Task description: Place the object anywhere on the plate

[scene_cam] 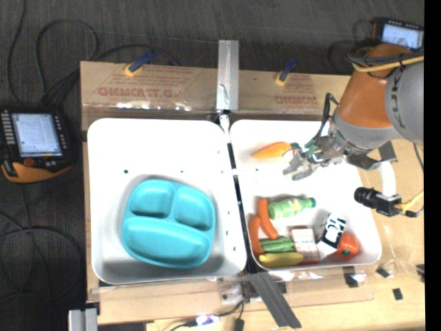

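A blue divided plate (169, 223) lies in the left bin (110, 143) with nothing on it. In the right bin (344, 192), an orange toy carrot (271, 149) with a green tip lies near the far wall. My gripper (298, 163) hovers just right of the carrot's green end, over the bin floor. Its fingers look spread, open, with nothing between them.
The near half of the right bin holds a cluster of toy foods: a green bottle (291, 207), two orange sticks (262, 219), green beans (275, 245), a yellow piece (281, 258), a pink box (303, 242), a black-and-white item (333, 230) and a red piece (348, 245).
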Tool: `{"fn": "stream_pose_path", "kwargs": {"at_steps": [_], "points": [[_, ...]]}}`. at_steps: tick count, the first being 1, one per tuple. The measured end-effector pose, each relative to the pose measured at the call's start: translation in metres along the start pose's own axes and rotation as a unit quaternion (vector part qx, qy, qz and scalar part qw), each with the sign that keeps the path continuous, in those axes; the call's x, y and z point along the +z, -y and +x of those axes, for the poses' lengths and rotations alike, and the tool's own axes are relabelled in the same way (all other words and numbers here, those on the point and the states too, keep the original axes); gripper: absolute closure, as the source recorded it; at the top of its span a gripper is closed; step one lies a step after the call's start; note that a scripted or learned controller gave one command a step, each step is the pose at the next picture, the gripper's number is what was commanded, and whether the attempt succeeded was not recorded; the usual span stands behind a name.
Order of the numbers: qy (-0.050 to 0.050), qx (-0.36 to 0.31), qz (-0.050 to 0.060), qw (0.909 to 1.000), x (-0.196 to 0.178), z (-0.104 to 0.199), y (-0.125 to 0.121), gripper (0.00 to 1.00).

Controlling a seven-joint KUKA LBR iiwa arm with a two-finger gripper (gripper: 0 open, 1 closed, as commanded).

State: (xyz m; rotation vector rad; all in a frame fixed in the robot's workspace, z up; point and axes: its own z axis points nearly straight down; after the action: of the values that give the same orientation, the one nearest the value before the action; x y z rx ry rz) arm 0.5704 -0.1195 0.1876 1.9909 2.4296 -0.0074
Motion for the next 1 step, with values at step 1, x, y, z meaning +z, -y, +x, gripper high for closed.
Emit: {"fn": "stream_pose_path", "kwargs": {"at_steps": [1], "points": [[-0.002, -0.002, 0.000, 1.0000, -0.0042, 0.0906, -0.0030, 1.00]]}}
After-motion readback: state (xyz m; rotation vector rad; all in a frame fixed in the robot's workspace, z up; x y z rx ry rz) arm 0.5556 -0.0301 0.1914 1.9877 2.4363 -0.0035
